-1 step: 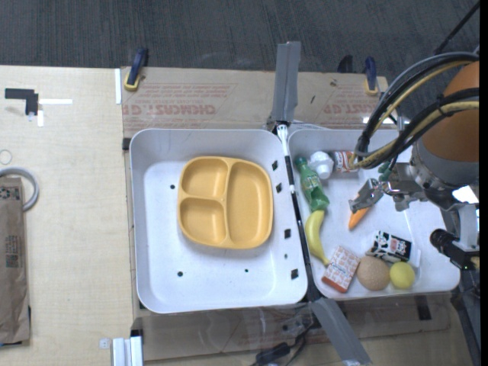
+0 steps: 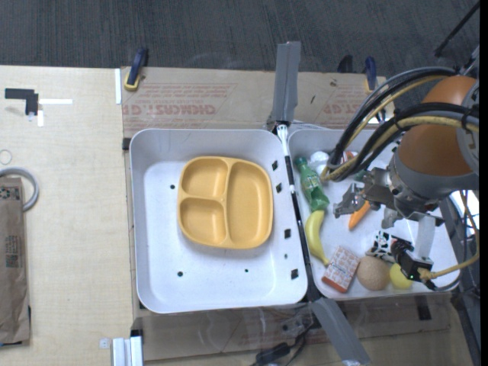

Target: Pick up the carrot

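I see a pale wood bench on dark carpet bearing two glossy white bins. The gripper (image 2: 364,201) hangs in the right bin (image 2: 450,277); I cannot tell its opening. The tapered orange carrot (image 2: 358,214) lies just under it. Left: green bottle (image 2: 310,183), banana (image 2: 316,235), yellow divided plate (image 2: 226,201).

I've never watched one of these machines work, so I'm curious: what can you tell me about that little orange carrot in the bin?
The carrot is small, bright orange and tapered, likely a plastic toy. It lies tilted in the right bin, right of the banana and the green bottle, apart from both. The gripper sits right over its upper end and hides that part, so I cannot tell whether it is gripped.
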Tool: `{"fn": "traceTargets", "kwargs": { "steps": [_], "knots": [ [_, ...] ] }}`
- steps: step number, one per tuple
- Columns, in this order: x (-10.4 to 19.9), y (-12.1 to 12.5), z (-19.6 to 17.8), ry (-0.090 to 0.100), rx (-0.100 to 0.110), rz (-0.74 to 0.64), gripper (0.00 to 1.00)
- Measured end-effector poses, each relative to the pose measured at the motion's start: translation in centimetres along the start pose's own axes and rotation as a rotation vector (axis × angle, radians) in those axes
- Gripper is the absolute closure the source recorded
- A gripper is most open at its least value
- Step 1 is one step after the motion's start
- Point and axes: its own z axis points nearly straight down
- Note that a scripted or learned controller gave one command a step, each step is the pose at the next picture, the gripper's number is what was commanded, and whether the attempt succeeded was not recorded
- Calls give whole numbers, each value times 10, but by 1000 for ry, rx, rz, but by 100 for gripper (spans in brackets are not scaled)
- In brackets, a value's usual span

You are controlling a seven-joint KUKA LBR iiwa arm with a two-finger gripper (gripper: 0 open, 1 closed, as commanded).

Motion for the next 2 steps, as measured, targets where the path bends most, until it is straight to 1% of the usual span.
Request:
{"fn": "traceTargets", "kwargs": {
  "steps": [1, 2],
  "knots": [
    [16, 4, -1, 0, -4, -83, 0],
    [-27, 39, 99, 0, -2, 228, 0]
  ]
}}
